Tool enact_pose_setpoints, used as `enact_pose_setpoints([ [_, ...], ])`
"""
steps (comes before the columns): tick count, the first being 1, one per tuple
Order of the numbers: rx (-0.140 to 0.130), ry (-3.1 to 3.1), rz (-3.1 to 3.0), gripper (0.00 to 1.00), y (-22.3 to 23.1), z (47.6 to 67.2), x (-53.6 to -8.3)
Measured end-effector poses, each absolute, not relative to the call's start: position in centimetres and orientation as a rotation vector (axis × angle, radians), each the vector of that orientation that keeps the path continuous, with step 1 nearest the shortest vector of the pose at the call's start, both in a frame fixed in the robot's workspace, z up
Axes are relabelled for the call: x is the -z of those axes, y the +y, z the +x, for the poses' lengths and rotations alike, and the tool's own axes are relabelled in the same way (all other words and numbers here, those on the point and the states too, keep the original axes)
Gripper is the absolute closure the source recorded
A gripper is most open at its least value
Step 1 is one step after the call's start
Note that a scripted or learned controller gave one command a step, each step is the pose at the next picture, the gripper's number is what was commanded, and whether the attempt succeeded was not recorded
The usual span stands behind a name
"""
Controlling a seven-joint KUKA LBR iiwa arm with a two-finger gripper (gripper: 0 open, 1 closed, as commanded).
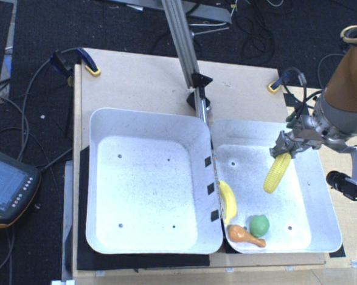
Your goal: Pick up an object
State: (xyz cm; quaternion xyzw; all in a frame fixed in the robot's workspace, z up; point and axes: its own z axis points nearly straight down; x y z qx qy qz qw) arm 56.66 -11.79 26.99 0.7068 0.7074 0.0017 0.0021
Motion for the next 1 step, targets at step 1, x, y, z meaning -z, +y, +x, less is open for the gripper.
enact_pose_setpoints([
  [1,-0.001,2.228,2.216,1.00,-5.81,58.33,-26.68],
])
